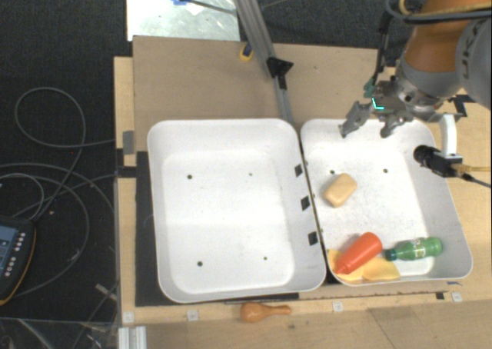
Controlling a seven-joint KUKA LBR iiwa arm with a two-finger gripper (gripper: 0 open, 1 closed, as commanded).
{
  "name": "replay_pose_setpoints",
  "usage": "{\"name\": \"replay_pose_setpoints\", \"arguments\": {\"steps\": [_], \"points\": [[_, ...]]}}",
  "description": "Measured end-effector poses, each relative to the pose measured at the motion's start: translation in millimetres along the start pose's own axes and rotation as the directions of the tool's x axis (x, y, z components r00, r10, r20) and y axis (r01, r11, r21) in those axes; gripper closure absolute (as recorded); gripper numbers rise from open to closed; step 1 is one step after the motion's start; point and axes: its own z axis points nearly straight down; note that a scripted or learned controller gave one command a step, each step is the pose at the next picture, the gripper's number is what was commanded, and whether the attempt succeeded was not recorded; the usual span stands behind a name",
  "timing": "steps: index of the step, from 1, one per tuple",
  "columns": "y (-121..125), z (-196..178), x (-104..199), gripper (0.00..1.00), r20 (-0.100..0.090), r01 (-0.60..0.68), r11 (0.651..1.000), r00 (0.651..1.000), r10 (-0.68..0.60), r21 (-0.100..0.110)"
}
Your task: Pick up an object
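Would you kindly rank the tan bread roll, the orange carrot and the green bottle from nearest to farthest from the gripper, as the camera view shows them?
From the gripper, open above the right bin's far edge:
1. Tan bread roll, mid-bin, toward its left side.
2. Orange carrot and green bottle, both at the bin's near end, carrot left, bottle right; too close to call between them.

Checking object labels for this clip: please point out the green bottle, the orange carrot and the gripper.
green bottle (415, 248): camera view, middle of its body.
orange carrot (358, 252): camera view, middle of its length.
gripper (373, 124): camera view, midway between its fingertips.
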Motion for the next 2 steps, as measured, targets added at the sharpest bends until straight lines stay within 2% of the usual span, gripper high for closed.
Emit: {"name": "replay_pose_setpoints", "arguments": {"steps": [1,2], "points": [[1,-3,0,0.0,0.001,0.0,1.0,1.0,0.0,-0.005],[2,59,-3,0.0,0.001,-0.005,1.0,1.0,0.005,0.001]]}}
